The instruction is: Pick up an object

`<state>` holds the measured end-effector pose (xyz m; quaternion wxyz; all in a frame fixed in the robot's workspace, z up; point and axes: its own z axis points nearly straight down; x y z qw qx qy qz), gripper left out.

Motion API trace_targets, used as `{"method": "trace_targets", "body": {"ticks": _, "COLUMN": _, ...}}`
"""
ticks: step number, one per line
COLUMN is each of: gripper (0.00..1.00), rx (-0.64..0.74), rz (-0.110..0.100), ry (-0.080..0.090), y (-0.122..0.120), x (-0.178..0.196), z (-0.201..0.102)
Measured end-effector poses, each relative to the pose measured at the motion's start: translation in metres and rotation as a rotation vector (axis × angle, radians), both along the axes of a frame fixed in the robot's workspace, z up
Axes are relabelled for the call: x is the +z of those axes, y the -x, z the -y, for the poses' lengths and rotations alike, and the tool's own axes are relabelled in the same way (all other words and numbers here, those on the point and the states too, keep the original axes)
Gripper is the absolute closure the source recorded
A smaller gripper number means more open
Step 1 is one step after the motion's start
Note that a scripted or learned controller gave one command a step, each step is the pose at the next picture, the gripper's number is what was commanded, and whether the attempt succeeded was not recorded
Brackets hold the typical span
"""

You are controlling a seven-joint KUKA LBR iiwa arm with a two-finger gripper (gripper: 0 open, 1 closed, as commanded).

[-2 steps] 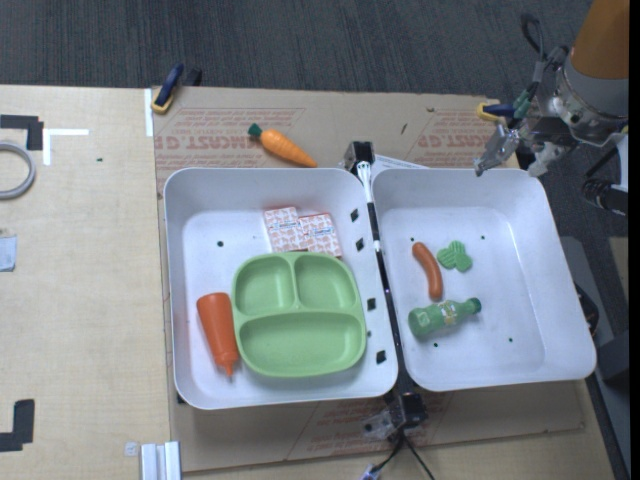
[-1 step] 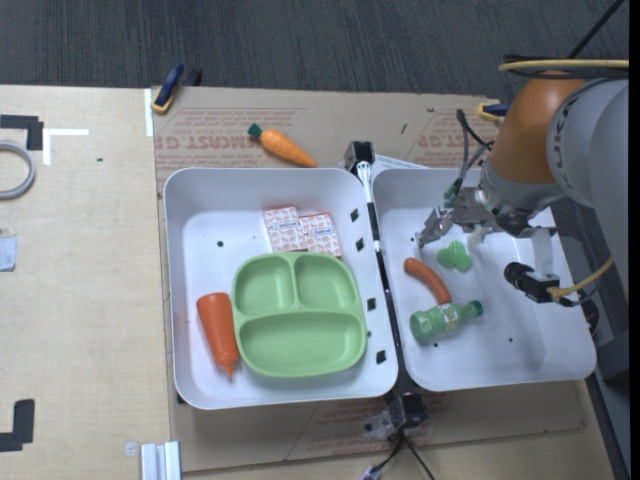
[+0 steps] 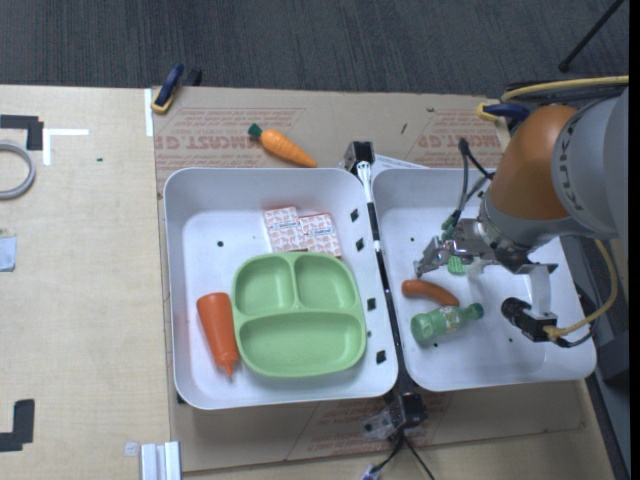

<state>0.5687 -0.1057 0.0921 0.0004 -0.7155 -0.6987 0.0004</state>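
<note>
My gripper (image 3: pixel 446 255) hangs low over the middle of the right bin (image 3: pixel 500 368), below the orange band of the arm. A small green bit shows at its tip, and I cannot make out what that is. Just below the gripper an orange-red sausage (image 3: pixel 430 291) lies on the bin floor. A green bottle (image 3: pixel 446 321) lies on its side a little nearer the front. Both rest apart from the gripper.
The left bin (image 3: pixel 190 208) holds a green divided plate (image 3: pixel 298 313), an orange carrot (image 3: pixel 217 331) at its left and a pink-and-white packet (image 3: pixel 298 229) behind it. Another carrot (image 3: pixel 283 145) lies on the cardboard behind the bins. A blue clip (image 3: pixel 167 88) sits farther left.
</note>
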Motion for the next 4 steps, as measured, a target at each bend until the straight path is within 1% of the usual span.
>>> {"method": "trace_targets", "body": {"ticks": 1, "gripper": 0.00, "rx": -0.188, "rz": 0.000, "ry": -0.001, "y": 0.045, "x": 0.000, "z": -0.013}}
{"method": "trace_targets", "body": {"ticks": 2, "gripper": 0.00, "rx": 0.109, "rz": 0.001, "ry": -0.001, "y": 0.061, "x": 0.000, "z": -0.013}}
{"method": "trace_targets", "body": {"ticks": 3, "gripper": 1.00, "rx": 0.107, "rz": 0.004, "ry": 0.000, "y": 0.059, "x": 0.010, "z": -0.012}}
{"method": "trace_targets", "body": {"ticks": 4, "gripper": 1.00, "rx": -0.067, "rz": 0.001, "ry": 0.000, "y": 0.091, "x": 0.100, "z": -0.067}}
